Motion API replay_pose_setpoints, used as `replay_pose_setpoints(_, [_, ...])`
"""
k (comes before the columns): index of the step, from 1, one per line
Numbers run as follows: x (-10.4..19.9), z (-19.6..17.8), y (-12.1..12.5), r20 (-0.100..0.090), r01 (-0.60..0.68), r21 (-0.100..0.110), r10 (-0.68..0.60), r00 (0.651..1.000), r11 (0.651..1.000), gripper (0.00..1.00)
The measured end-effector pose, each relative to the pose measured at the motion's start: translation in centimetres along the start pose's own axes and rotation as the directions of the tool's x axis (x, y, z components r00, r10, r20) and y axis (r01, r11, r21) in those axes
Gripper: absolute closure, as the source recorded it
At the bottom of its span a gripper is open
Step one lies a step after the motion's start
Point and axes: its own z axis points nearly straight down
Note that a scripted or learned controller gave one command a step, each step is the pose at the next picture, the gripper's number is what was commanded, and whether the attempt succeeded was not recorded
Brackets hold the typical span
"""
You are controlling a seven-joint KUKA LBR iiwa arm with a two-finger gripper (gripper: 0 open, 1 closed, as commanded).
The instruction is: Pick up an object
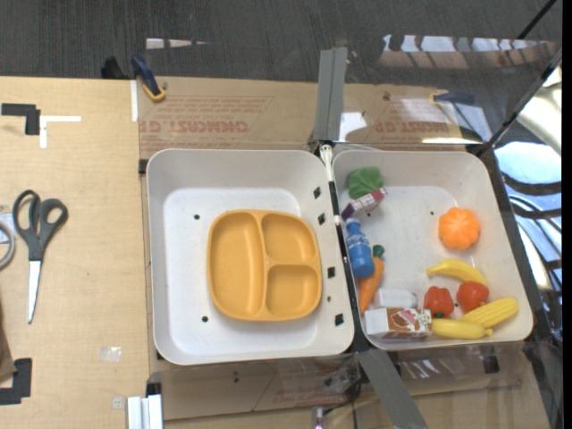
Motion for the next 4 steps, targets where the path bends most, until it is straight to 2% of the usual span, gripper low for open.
replay_pose_setpoints(1, [-4.6, 1.9, -6.0, 0.001, -0.002, -0.001, 0.002, 1.000, 1.000, 1.00])
replay_pose_setpoints(2, [-0.5, 0.0, -0.7, 0.000, 0.278, -0.002, -0.278, 0.961, 0.961, 1.00])
replay_pose_setpoints(3, [4.1, 2.8, 5.3, 0.000, 0.442, -0.004, -0.442, 0.897, 0.897, 1.00])
replay_pose_setpoints(4, [-4.3, 0.1, -5.5, 0.002, 0.423, -0.002, -0.423, 0.906, 0.906, 1.00])
